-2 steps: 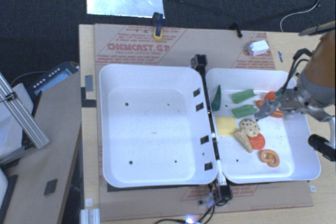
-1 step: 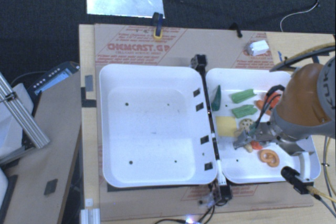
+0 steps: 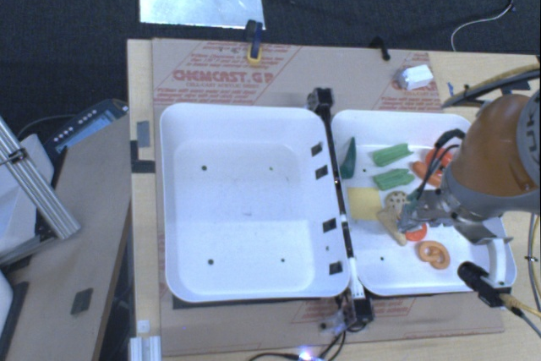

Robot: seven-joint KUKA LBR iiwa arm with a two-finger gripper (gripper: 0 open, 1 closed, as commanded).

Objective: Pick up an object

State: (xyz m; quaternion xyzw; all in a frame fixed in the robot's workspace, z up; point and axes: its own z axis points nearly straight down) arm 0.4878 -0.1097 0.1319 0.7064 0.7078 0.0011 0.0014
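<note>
The right bin (image 3: 372, 283) holds several small toy foods. Two light green pieces (image 3: 390, 154) (image 3: 391, 178) lie near its middle, and a dark green wedge (image 3: 347, 156) rests by its left wall. A yellow block (image 3: 363, 201), a round tan slice (image 3: 395, 200) and a tan piece (image 3: 389, 223) sit close together. An orange pretzel shape (image 3: 434, 254) lies toward the front, and a red piece (image 3: 417, 235) is just beside it. My gripper (image 3: 412, 220) is low in this bin, over the tan piece and the red piece. An orange-red item (image 3: 428, 166) is partly hidden behind the arm.
The left bin (image 3: 245, 199) stands beside the right one, with black clips (image 3: 325, 173) along the shared divider. A small white box (image 3: 412, 78) and a yellow-blue clamp (image 3: 254, 42) lie on the cardboard behind the bins. The arm's body (image 3: 499, 161) covers the right bin's right side.
</note>
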